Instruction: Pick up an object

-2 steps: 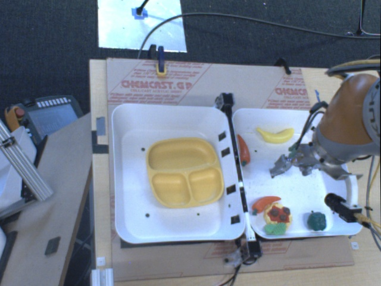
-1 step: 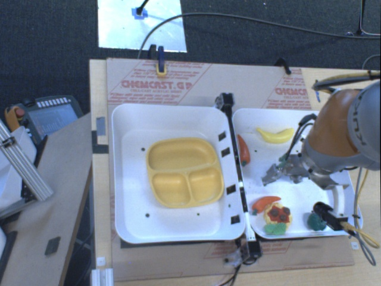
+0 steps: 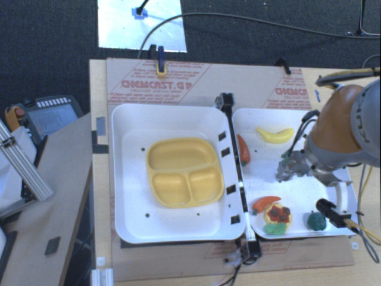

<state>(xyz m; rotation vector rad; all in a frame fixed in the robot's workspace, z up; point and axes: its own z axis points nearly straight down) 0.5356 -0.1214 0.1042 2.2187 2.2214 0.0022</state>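
Down low inside the right-hand shallow white bin, above bare floor: the grey two-finger gripper, hung from the grey arm with the orange band. Grip state not readable from this slant, too dark and too small to call wide or narrow. Nothing visibly held.

Closest to the gripper: a small yellow plastic banana, just up and slightly left of it in the view, near but apart. Long axis running left to right across the view, gently curved, so roughly crosswise to the line from gripper to fruit. Probably the likeliest pick; a closing direction across the short width, meaning up and down the view, would seem to suit it best.

Further left of the gripper, hard against the bin's wall: a slim red plastic chili, long axis nearly up and down the view. Awkward, judged by how little room the wall leaves on that side.

Below and left of the gripper: a red-orange toy pepper touching a round, flat, pizza-like toy with red and green topping. Crowded together, so a risk of catching both or neither.

Below and right of the gripper: a dark green knobbly toy vegetable, well clear of the others.

Far left of the gripper, in the other white bin: a yellow three-compartment plastic tray, broad and flat, and a poor candidate for a narrow grip.
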